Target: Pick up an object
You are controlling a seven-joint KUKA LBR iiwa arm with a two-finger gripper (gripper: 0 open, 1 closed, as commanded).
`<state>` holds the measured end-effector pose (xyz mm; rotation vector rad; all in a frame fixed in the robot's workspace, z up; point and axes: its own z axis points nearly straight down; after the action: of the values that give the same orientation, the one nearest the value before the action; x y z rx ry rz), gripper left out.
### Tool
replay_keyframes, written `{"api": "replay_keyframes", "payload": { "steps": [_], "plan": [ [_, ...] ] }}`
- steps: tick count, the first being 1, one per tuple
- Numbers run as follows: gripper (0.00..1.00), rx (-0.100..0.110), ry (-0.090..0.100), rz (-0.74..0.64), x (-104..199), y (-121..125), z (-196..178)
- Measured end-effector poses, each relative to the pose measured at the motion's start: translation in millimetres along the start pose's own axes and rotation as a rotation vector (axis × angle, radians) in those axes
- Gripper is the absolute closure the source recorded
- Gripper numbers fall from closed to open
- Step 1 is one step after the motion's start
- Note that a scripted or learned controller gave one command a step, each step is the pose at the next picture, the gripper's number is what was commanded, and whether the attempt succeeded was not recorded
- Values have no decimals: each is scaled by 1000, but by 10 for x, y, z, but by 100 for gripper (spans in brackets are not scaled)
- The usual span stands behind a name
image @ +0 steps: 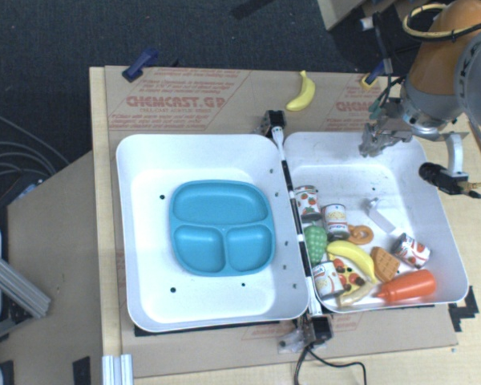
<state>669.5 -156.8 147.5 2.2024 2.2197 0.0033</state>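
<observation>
The right bin (433,191) holds a heap of toy food along its near side: a yellow banana (353,257), an orange carrot (406,287), a brown bread slice (385,264), a small ring-shaped pastry (360,234), a green piece (315,243) and several small cans, one at the left wall (306,201) and one at the right (414,251). A small grey piece (379,215) lies apart from the heap. My gripper (375,144) hangs over the bin's far end, well away from the heap, with nothing visibly in it.
The left bin (144,175) holds a blue divided plate (222,225). On the bench behind the bins lie a second yellow banana (302,93) and a blue object (139,65). The arm's grey body (445,70) rises at the upper right.
</observation>
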Motion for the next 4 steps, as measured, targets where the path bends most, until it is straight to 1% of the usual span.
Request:
{"api": "replay_keyframes", "payload": {
  "steps": [1,2,3,4],
  "plan": [
    [100,10,8,6,158,-15,-719],
    [100,9,9,6,458,-11,-1091],
    [100,12,9,6,727,-9,-1115],
    [100,13,10,7,1059,-8,-1126]
  ]
}}
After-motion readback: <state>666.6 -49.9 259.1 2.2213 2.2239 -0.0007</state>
